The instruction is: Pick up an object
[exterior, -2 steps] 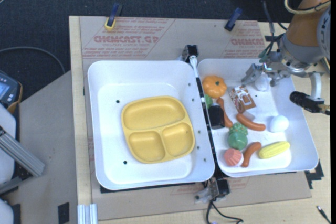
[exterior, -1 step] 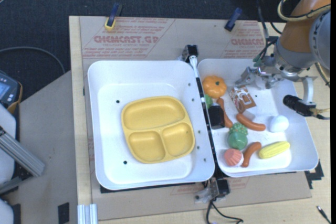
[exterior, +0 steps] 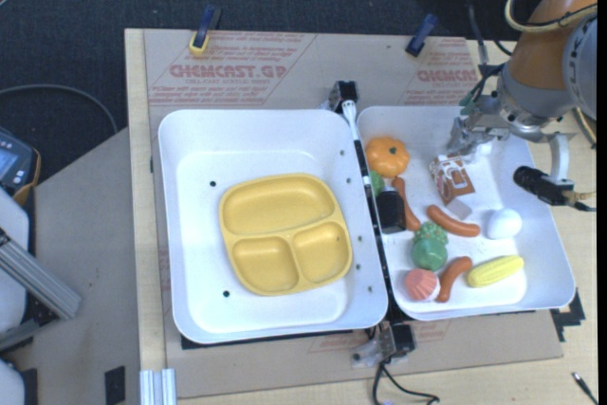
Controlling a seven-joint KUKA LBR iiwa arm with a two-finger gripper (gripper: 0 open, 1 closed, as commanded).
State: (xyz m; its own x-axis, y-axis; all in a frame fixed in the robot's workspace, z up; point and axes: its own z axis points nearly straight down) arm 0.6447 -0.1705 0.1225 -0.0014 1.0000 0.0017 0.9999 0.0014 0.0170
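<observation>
1. The surface (exterior: 285,62) carries two shallow white bins side by side: the left bin (exterior: 190,147) and the right bin (exterior: 545,280).
2. The left bin holds a yellow divided tray (exterior: 285,230), lying flat near the bin's centre, with one long compartment at 12 o'clock and two smaller ones below.
3. The arm (exterior: 550,43) enters from 3 o'clock. Its end effector (exterior: 468,136) hangs over the right bin's 12 o'clock area; whether it is released or clenched cannot be told, and nothing is seen grasped.
4. A small brown-and-white box (exterior: 451,177) lies just below the end effector, toward 6 o'clock of it.
5. Other contents of the right bin: an orange pumpkin (exterior: 387,154) at 10 o'clock; a black block (exterior: 389,210) against the left wall; a sausage (exterior: 453,221) near the centre; a white egg (exterior: 503,224) at 3 o'clock; green broccoli (exterior: 430,248) below the centre.
6. Along the 6 o'clock edge: a pink strawberry (exterior: 421,284), a second sausage (exterior: 454,274) beside it, and yellow corn (exterior: 496,270) at 5 o'clock.
</observation>
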